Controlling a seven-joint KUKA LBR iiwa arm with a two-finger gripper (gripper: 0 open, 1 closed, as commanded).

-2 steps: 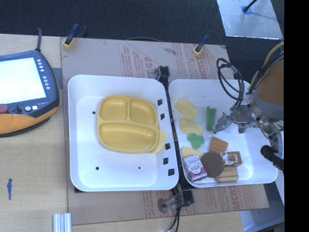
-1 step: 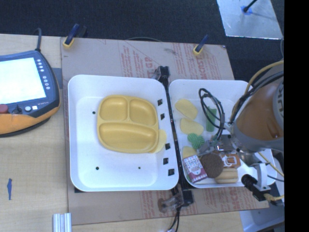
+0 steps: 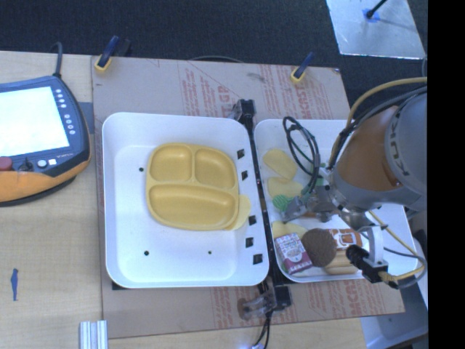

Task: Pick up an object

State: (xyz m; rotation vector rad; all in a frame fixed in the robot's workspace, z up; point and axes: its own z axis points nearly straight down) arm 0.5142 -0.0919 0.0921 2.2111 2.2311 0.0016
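How far the jaws [image 3: 304, 208] stood apart could not be told: the grey metal parts at the arm's tip sat low in the right bin [image 3: 407, 224], crowded against the things there, and nothing could be seen held between them. They lay over or just beside a pale yellow, soft-looking piece [image 3: 285, 190] and a small green object [image 3: 280, 203], though contact could not be confirmed. Another pale yellow, rounded piece [image 3: 279, 161] lay nearer the bin's far edge. Toward the near edge sat a small printed packet with a reddish label [image 3: 290, 250], a round brown disc [image 3: 319, 246] touching it, and a flat packet with orange print [image 3: 346, 237] partly under the disc.

The arm [image 3: 378, 158] rose to the right, grey with a smooth orange band, and black cables [image 3: 301, 147] looped from it over the bin.

The left bin [image 3: 123, 195], shallow, white and smooth with rounded corners, held a yellow plastic divided tray [image 3: 192, 186] with three compartments, lying flat. Both bins rested on a brown cardboard sheet [image 3: 211, 86] printed in red, clamped at its far edge by yellow-and-blue clips [image 3: 106, 55]. On the wooden bench [image 3: 43, 267] to the left lay a control pendant [image 3: 40, 140] with a bright screen and orange body.
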